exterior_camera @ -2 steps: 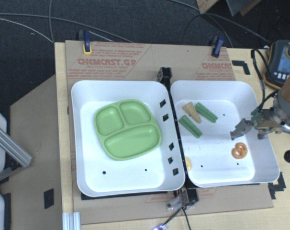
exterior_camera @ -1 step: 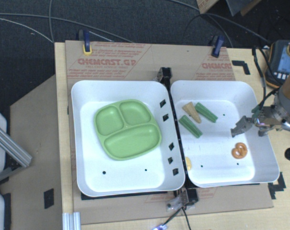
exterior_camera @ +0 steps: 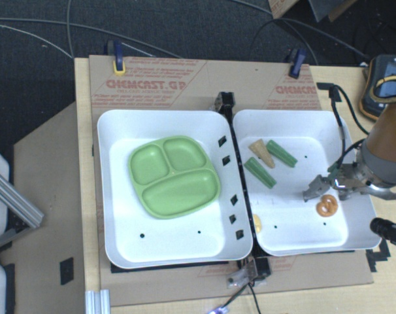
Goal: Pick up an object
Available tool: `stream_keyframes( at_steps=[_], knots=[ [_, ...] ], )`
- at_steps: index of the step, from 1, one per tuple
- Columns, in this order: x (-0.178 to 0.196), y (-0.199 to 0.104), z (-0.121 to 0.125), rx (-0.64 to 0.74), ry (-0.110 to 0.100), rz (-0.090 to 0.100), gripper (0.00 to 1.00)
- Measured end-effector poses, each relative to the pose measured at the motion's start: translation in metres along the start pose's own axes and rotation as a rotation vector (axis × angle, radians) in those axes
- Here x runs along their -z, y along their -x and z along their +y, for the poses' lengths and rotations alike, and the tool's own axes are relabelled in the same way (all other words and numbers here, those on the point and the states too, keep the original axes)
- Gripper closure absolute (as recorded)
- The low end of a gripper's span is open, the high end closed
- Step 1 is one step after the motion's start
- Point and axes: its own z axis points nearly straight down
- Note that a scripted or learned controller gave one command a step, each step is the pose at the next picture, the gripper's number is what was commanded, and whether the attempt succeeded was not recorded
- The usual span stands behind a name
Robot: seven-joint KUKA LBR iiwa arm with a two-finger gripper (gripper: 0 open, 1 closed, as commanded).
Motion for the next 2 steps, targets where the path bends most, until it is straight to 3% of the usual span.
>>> stream_keyframes(
  at_steps=[1,2],
  knots=[
    [-0.053,0.007,-0.008,-0.001,0.001,0.0,0.0],
    [-0.065,0.006,-0.007,0.002,0.009,-0.001,0.0]
  ],
)
